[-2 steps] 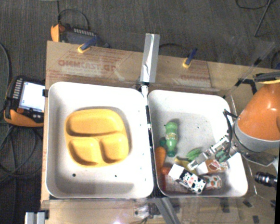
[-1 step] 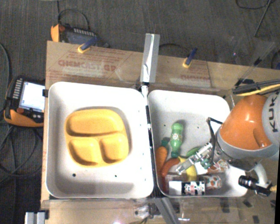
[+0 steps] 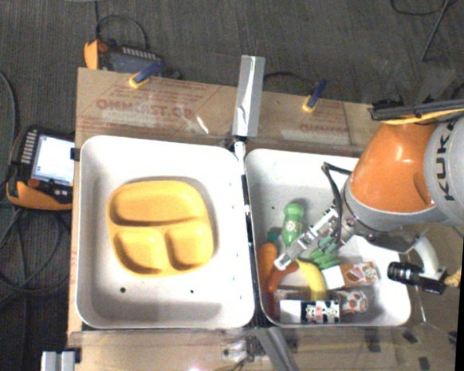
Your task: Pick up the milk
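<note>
The milk [image 3: 312,311] is a small white carton with black cow patches, lying on its side at the front edge of the right bin [image 3: 297,171]. My gripper [image 3: 305,252] hangs over the middle of that bin, above and behind the carton, between a green bottle [image 3: 293,219] and a yellow banana [image 3: 315,280]. Its fingers stand open with nothing between them. The arm's orange band [image 3: 392,177] covers the bin's right part.
An orange carrot [image 3: 267,263] lies along the right bin's left wall. Two printed snack boxes [image 3: 357,287] sit right of the banana, close to the milk. The left bin [image 3: 88,289] holds a yellow divided tray [image 3: 162,225].
</note>
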Motion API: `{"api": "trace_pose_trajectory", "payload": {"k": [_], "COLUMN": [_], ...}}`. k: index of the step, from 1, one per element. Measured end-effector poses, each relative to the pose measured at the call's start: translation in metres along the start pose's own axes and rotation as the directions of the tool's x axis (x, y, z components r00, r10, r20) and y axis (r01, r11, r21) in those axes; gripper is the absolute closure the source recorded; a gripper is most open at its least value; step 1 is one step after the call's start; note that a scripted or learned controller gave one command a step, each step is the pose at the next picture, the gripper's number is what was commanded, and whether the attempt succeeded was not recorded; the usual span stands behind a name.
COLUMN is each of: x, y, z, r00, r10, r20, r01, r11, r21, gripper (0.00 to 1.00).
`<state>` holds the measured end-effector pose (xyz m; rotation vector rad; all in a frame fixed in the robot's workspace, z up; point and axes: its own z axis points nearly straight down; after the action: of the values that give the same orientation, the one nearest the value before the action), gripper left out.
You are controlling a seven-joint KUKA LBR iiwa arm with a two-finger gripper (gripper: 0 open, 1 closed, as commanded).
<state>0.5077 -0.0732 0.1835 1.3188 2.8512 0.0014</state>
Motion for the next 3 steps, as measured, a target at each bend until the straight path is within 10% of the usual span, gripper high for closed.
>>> {"api": "trace_pose_trajectory", "payload": {"k": [2,3], "x": [-0.074,-0.080], "y": [-0.094,-0.098], "z": [-0.019,-0.048], "r00": [1.000,1.000], "r10": [-0.024,-0.029], "r20": [0.002,0.001], "r01": [0.024,0.029], "r11": [1.000,1.000], "r21": [0.002,0.000], "gripper": [0.00,0.00]}}
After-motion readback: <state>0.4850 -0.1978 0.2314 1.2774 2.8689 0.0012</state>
